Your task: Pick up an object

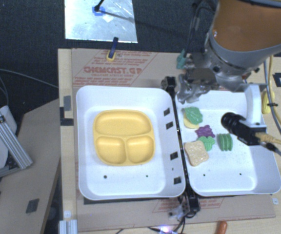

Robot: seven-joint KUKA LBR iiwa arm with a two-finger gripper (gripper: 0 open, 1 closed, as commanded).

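We saw the gripper (189, 94) at the right bin's (243, 182) upper-left corner; whether it was clenched we could not tell. Below it lay toy food (all apart from it): a green leaf on a yellow piece (192, 116), purple grapes (206, 130), a bread slice (197, 153), a green ridged piece (225, 142). A yellow divided tray (123, 136) sat in the left bin (84, 130).

Left bin (84, 145): holds a yellow divided tray (124, 136) near its middle.
Bench (126, 65): brown printed cardboard beneath both bins.
Foil sheet (100, 13): beyond the bench's far edge (shiny, creased).
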